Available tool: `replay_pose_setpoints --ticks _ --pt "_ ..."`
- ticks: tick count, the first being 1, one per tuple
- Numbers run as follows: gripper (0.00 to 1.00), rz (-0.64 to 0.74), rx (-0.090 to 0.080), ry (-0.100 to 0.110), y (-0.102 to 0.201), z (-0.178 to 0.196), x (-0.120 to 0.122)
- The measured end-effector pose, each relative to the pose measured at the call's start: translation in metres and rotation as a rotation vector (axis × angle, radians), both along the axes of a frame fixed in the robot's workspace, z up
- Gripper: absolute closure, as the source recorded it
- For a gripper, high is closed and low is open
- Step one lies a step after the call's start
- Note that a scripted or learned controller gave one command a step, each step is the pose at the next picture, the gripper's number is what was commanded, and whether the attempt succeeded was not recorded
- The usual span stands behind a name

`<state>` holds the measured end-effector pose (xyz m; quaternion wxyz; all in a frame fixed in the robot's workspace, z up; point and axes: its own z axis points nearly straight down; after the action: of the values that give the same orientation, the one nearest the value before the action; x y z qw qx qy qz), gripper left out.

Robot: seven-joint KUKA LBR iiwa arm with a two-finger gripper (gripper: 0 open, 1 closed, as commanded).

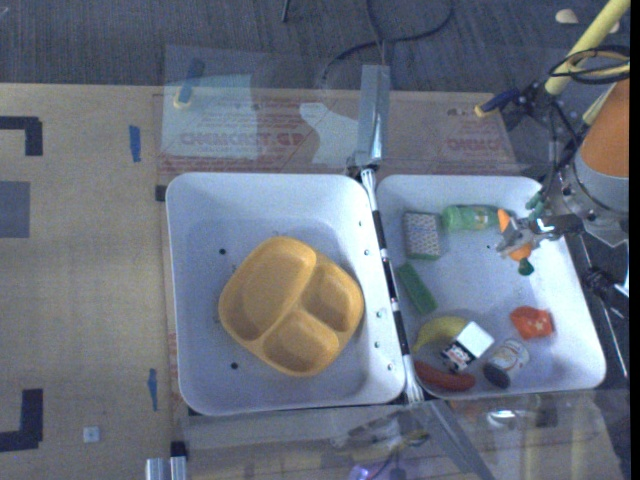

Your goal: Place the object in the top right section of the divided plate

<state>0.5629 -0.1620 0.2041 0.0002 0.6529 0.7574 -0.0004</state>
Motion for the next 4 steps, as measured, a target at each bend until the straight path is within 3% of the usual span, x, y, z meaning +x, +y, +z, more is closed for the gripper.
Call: replay_pose_setpoints --ticks 1,2,3,4 --pt "1.0 0.121 0.002 0.002 0.063 0.027 -0.029" --pt "1.0 0.071 0.001 0.003 0.176 -0.021 -0.051" --pt "1.0 0.161 0.001 0.0 0.226 -0.015 -0.029" --pt "1.0 0.373 0.002 0.005 0.26 -0.035 -0.084"
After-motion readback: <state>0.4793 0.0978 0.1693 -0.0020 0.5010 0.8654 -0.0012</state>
